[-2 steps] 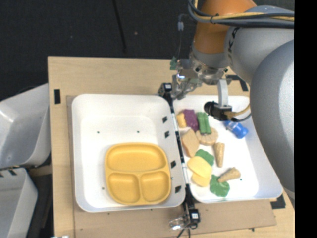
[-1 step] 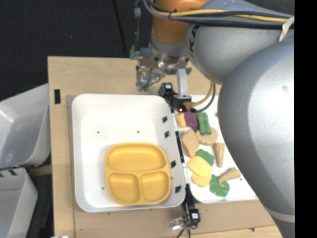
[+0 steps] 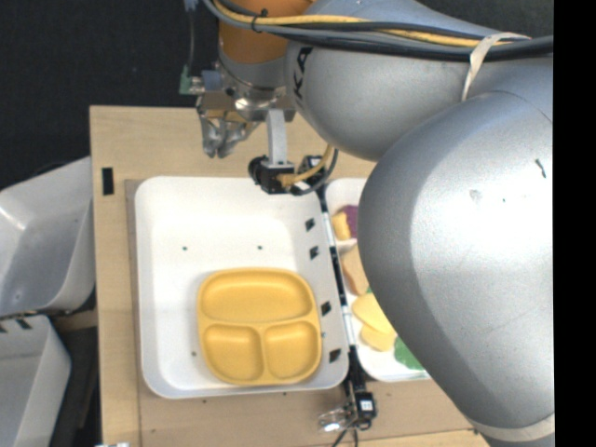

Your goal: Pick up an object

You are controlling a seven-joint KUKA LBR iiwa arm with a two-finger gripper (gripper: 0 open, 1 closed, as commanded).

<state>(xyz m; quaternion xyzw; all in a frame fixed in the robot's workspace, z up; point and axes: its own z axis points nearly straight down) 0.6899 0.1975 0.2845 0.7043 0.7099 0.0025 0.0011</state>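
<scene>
A pale wooden counter (image 3: pixel 114 147) carries the scene, its bare top showing as a strip toward 9 o'clock and along the far edge toward 12. Beyond it, from 9 round to 12 o'clock, the surroundings are black and featureless. At 8 o'clock, just off the counter's edge, stands light grey moulded equipment (image 3: pixel 42 240), evenly lit.

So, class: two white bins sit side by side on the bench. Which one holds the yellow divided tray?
The left bin, the fully visible one: the yellow divided tray lies in its near half. The right bin, mostly hidden under the arm, holds small yellow, purple and green items.
</scene>
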